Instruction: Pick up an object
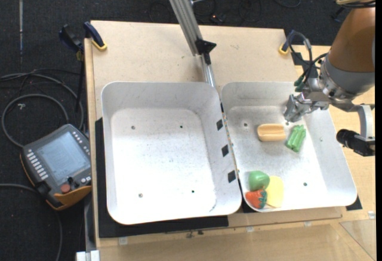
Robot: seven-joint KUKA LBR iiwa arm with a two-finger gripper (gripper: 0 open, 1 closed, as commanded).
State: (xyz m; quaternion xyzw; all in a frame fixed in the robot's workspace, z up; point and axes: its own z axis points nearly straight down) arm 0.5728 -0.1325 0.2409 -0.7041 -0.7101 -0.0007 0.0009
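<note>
In the right bin [334, 188] lie a tan bread-like piece [271, 132], a green ridged piece [296, 138], and near the front a cluster of a green round toy [258, 180], a red piece [256, 198] and a yellow piece [275, 192]. My gripper [293, 110] hangs over the right bin's back part, just above and between the tan piece and the green ridged piece. Nothing shows between its fingers.
The left bin [119, 98] stands beside the right one, sharing a raised middle wall [225, 134]. A metal pole [182, 6] slants across the bench from the top. Orange clamps [97, 39] sit at the bench's back corners. A teach pendant [57, 164] lies on the floor at left.
</note>
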